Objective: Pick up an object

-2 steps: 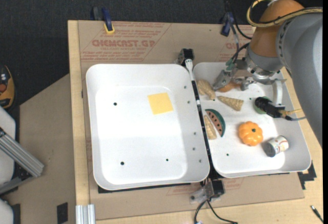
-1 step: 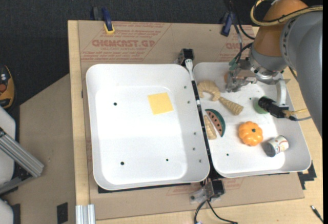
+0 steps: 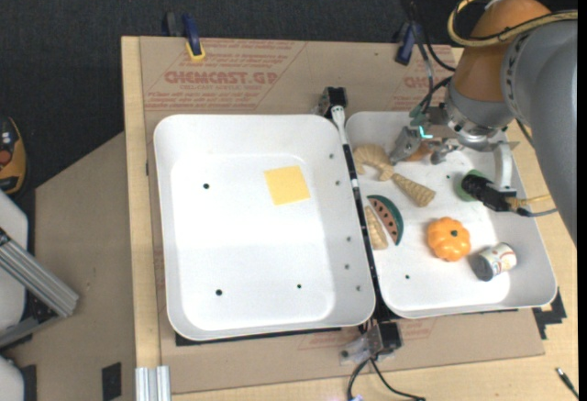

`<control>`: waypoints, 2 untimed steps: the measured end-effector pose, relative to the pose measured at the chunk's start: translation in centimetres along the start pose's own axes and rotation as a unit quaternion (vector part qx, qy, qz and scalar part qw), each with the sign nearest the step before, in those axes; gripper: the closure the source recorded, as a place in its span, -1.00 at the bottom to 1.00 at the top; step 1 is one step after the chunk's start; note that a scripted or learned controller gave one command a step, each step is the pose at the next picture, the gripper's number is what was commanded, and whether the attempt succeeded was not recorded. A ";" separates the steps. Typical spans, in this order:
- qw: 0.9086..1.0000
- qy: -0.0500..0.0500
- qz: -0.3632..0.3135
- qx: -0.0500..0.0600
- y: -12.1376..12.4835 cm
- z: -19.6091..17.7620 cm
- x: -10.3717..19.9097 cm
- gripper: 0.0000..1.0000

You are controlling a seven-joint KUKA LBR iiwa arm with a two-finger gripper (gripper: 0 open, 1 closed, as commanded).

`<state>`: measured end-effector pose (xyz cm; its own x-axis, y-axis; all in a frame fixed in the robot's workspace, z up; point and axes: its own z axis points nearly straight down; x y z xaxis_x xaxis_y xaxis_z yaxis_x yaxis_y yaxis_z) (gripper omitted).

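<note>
The pincer (image 3: 420, 144) is hanging over the far part of the right bin (image 3: 527, 284); I cannot tell its state. Just beside it an ice cream cone (image 3: 411, 189) is lying near a beige piece (image 3: 371, 157). A watermelon slice (image 3: 385, 218), a small pumpkin (image 3: 448, 239) and a can (image 3: 492, 261) are resting closer to the camera. In the left bin (image 3: 183, 206) a yellow square (image 3: 287, 184) is lying flat.
</note>
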<state>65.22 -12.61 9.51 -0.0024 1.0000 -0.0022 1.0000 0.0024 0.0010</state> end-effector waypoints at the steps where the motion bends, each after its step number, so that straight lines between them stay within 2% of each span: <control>1: 1.000 0.000 0.000 0.000 0.0 -1.0 0.0 1.00; 2: 1.000 0.002 0.002 0.004 -4.3 1.2 2.1 1.00</control>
<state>60.95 -10.50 8.34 0.0012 1.0000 0.0027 1.0000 -0.0012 -0.0070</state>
